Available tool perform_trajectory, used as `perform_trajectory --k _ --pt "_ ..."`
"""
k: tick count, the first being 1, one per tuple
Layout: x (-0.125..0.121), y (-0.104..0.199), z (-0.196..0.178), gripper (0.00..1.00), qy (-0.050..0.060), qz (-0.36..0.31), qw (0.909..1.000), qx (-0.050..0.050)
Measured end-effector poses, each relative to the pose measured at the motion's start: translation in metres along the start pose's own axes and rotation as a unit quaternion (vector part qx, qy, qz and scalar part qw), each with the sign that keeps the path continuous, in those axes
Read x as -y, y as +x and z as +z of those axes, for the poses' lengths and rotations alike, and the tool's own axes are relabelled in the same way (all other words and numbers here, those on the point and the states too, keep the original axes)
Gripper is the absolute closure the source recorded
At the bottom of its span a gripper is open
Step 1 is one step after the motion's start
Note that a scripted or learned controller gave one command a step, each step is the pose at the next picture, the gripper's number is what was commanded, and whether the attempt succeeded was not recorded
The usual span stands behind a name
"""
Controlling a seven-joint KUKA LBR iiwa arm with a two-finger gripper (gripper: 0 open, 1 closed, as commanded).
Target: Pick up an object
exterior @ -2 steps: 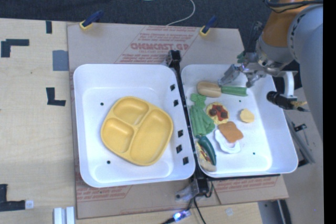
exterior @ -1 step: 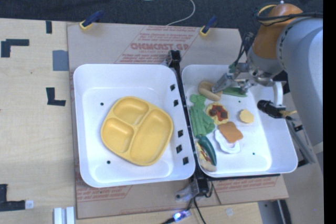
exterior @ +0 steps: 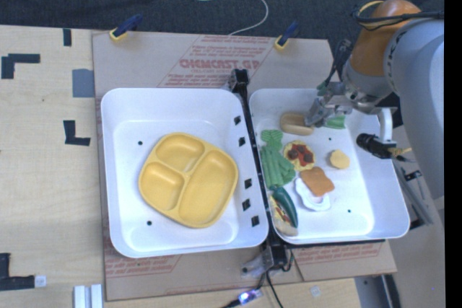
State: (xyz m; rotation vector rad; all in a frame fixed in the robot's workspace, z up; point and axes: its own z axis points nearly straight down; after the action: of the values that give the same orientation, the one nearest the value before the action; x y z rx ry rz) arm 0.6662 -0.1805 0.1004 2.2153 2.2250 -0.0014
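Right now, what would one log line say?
gripper: over right bin, by bun | grasp: unclear | yellow plate: left bin

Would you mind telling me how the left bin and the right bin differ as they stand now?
The left bin holds one large item, a yellow divided plate; the right bin holds several small toy foods, among them a green leafy piece and a small yellow round. The arm's hand reaches into the right bin near a tan piece, while the left bin has no arm over it. Both are shallow, white and side by side.
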Motion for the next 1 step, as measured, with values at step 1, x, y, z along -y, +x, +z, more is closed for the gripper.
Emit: perform_trajectory --k 1 --pt "-0.0103 -0.0024 -0.0586 1.00 -0.002 0.001 1.0000 0.000"
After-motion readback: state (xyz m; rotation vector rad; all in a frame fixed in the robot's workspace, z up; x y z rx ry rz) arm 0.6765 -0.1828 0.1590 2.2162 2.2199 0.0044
